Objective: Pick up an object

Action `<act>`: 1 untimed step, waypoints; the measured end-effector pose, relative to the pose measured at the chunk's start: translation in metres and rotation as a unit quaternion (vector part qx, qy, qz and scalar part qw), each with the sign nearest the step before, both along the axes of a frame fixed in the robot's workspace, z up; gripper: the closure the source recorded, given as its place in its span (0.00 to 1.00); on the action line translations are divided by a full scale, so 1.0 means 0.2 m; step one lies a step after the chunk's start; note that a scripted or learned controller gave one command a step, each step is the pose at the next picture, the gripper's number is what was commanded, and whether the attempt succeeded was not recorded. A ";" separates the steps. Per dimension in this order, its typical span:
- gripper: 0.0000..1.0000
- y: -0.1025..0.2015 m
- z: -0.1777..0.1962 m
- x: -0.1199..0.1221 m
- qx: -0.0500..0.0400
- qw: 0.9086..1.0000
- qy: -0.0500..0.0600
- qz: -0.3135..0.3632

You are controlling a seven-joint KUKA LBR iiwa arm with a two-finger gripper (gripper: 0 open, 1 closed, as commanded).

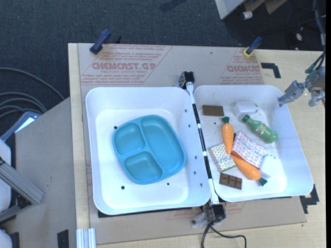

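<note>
Tabletop: a tan board tabletop (155, 66) printed with red lettering, bearing two shallow white bins side by side.
Left bin: a shallow white plastic bin (98, 138); a light blue plastic plate with three compartments (149, 149) lies flat near its middle.
Divider: the two bins touch along a dark seam with a black clip (186, 78) at the far end and another at the near end.
Right bin: a second shallow white plastic bin (295, 154) holding all the small things.
Far items: a flat brown rectangular bar (212, 110) near the divider; to its right a small white blocky object (245, 108); just beside that, a green plastic bottle (260, 129) lying on its side.
Middle items: an orange toy carrot (227, 133) with its green tip pointing away; a red-and-white patterned packet (247, 149) touching it on the right; a green-and-white checked packet (222, 157) below the carrot.
Near items: a second, larger orange toy carrot (246, 167) lying partly under the red-and-white packet; a dark brown chocolate bar (230, 180) near the front edge.
Gripper: the grey two-finger gripper (289, 94) sits over the far right corner of the right bin, apart from every object; nothing lies in the jaws, and whether they are released or clenched cannot be told.
</note>
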State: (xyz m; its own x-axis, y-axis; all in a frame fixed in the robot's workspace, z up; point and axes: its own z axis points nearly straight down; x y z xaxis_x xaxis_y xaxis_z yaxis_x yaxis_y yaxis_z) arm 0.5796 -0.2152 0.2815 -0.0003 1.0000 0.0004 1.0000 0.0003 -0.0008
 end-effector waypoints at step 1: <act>0.00 0.39 -0.67 0.00 0.000 1.000 0.000 0.000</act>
State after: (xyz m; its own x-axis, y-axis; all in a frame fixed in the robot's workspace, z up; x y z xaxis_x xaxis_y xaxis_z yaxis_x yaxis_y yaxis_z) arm 0.5792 -0.1381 0.1470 -0.0010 1.0000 0.0010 1.0000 0.0010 -0.0014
